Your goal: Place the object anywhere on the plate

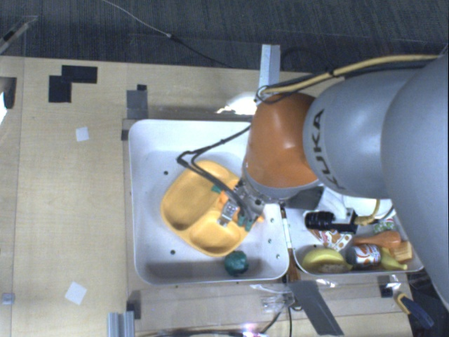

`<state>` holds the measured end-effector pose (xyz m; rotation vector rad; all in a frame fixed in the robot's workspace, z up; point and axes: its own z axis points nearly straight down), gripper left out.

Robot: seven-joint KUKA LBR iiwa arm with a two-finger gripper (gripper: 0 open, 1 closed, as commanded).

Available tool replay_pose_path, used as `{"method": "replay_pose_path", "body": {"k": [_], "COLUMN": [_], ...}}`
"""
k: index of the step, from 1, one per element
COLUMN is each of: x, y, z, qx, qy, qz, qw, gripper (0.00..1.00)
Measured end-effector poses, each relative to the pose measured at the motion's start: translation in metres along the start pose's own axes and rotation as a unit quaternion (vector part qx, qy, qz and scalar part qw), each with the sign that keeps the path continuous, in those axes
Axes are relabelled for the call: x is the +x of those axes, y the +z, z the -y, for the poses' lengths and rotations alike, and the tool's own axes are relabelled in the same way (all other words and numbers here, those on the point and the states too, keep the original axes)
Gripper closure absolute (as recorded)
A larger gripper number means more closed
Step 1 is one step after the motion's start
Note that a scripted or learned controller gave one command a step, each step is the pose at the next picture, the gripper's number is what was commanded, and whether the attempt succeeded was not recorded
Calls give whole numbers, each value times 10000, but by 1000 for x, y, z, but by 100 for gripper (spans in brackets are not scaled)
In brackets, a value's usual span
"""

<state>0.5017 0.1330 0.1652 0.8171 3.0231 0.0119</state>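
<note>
One grey arm (379, 139) takes up the right side of the overhead view and reaches in toward the middle. An orange band (280, 142) circles the arm just above its wrist. Below the band the wrist points down and to the left. The tool (237, 213) hangs over the right edge of a yellow plate (186, 202). The tool is small and partly hidden by the wrist, so it is not possible to tell whether it is open or closed, or whether it carries anything. A thin dark cable (203, 149) loops from the wrist across the top of the plate.

The plate lies in the left bin (151, 188), a shallow white tray, a little right of its middle. A round green lump (236, 262) sits on the bin floor just beside the plate's near rim, close to the bin's front wall and almost below the tool.

The right bin (296, 257) is mostly covered by the arm. Its front corner shows a banana (325, 259) beside a small pile of other bright things, too crowded to name.

Both bins rest on a pale wooden table (63, 209). The table has black marks (70, 83) at the upper left and a few small white squares. A dark floor (175, 5) runs along the top.
</note>
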Motion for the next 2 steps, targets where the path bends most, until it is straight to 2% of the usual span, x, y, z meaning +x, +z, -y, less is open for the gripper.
{"method": "replay_pose_path", "body": {"k": [1,2], "x": [4,4], "y": [-181,-179], "z": [-26,-25], "qx": [-11,2], "qy": [-2725,-2726], "qz": [21,3], "qw": [9622,9621], "gripper": [100,0]}}
